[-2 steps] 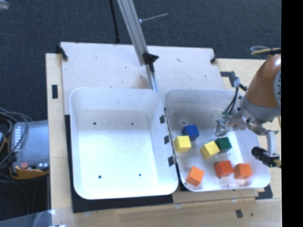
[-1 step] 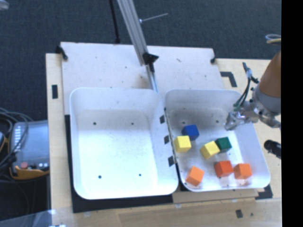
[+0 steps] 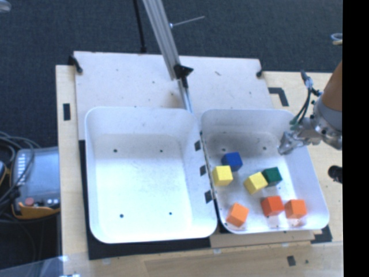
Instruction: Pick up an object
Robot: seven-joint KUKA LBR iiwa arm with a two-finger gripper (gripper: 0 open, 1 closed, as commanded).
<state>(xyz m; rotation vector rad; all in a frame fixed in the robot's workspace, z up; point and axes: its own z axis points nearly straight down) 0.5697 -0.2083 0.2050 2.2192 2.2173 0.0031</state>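
Arm enters from the right and is cut off by the frame edge; just the wrist and gripper (image 3: 286, 145) are visible, over the upper right rim of the right bin (image 3: 253, 120). The jaws are small and blurred against the bin wall: cannot tell how far apart they stand, and no object is seen between them.

All blocks lie in the right bin. Blue block (image 3: 232, 160) sits nearest the gripper, to its lower left, well apart from it. Yellow block (image 3: 222, 175) lies just below the blue one, about touching. A second yellow block (image 3: 255, 182) touches the green block (image 3: 272, 175) on its right. Red block (image 3: 272, 205) and orange block (image 3: 296, 208) sit side by side near the bin's lower edge; another orange block (image 3: 237, 214) is left of them. Blocks are cubes, no long axis; most sit turned slightly relative to the bin walls.
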